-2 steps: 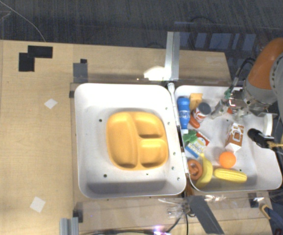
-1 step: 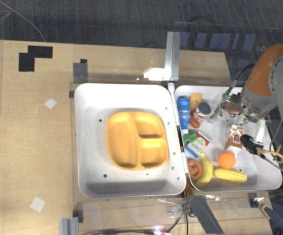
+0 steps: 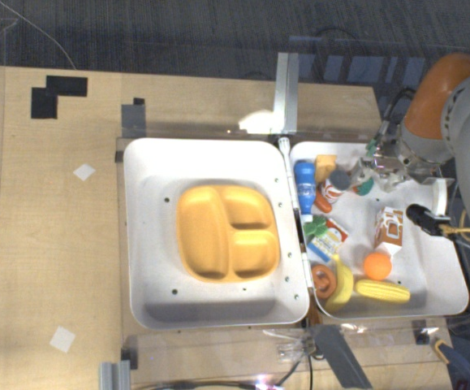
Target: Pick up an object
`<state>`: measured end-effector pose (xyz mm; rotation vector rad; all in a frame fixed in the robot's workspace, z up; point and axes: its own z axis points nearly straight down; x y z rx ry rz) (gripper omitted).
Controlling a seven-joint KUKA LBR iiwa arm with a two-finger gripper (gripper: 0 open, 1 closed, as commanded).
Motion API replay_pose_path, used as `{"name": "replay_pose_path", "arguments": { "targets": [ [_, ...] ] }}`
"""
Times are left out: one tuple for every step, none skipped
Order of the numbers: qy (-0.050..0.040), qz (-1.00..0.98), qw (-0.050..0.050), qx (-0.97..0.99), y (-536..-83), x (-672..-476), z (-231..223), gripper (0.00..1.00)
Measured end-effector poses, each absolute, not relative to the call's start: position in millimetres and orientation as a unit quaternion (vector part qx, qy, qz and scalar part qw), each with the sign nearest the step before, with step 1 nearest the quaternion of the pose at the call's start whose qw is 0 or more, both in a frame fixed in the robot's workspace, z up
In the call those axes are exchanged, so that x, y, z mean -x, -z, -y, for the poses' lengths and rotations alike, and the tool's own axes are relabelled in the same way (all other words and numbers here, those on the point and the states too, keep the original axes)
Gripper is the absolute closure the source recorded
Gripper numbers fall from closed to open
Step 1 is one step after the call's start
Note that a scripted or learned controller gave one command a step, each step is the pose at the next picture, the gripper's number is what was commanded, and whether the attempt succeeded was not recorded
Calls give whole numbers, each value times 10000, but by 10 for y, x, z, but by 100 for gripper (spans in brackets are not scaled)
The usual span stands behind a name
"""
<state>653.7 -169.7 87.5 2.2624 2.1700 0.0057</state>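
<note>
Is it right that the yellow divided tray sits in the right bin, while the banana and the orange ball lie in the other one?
Not quite. The camera view shows the yellow divided tray in the left bin, not the right. The banana and the orange ball lie in the other one, the right bin, with the rest of the small items.

Even, fairly bright overhead light falls on the pale wooden counter (image 3: 48, 242). A white glare spot sits at twelve o'clock above the left bin (image 3: 137, 242), whose glossy floor shows soft shadows. The picture is slightly soft and grainy; the dark floor (image 3: 178, 23) at the top looks dim.
</note>
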Motion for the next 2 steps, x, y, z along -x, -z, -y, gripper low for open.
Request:
{"name": "replay_pose_path", "arguments": {
  "targets": [
    [-36, -6948, 68, -7192, -1010, -6565, 1683, 100],
    [-36, -5732, 32, -8194, -1850, -6672, 1329, 100]
  ]
}}
